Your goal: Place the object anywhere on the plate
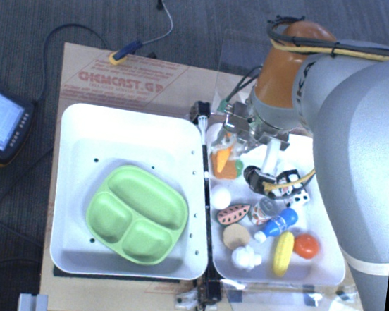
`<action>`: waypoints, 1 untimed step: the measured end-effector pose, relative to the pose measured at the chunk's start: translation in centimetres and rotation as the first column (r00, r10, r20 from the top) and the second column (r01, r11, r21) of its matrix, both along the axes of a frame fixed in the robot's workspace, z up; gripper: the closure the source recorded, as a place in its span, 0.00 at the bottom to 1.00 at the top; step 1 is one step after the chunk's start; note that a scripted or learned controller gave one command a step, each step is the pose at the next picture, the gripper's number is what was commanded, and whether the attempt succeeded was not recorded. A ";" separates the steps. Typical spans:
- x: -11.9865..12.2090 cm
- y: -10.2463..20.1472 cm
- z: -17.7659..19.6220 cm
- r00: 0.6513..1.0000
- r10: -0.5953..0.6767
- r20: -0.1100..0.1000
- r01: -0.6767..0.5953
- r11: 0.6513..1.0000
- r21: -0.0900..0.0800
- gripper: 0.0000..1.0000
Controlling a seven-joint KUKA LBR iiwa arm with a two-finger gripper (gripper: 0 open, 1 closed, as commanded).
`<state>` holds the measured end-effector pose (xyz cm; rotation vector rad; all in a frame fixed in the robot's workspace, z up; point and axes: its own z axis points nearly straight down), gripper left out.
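The green three-compartment plate (138, 213) lies in the left white bin (84, 129), with nothing on it. My gripper (233, 142) hangs low over the far left corner of the right bin (326, 264). It is right above an orange carrot-like toy (220, 160) with a green tip, which lies against the bin's left wall. The view does not show whether the toy is gripped. The gripper is to the right of the plate, past the wall between the two bins.
The right bin holds several small things: a white egg (222, 196), a pink sprinkled piece (233, 212), a tan disc (236, 235), a blue bottle (278, 223), a yellow piece (282, 253), a red ball (306, 246) and a die (301, 196). The grey arm (355, 123) covers the right side.
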<state>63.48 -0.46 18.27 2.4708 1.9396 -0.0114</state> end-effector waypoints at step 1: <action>0.0 0.0 0.0 1.000 0.000 0.000 0.000 1.000 0.000 0.00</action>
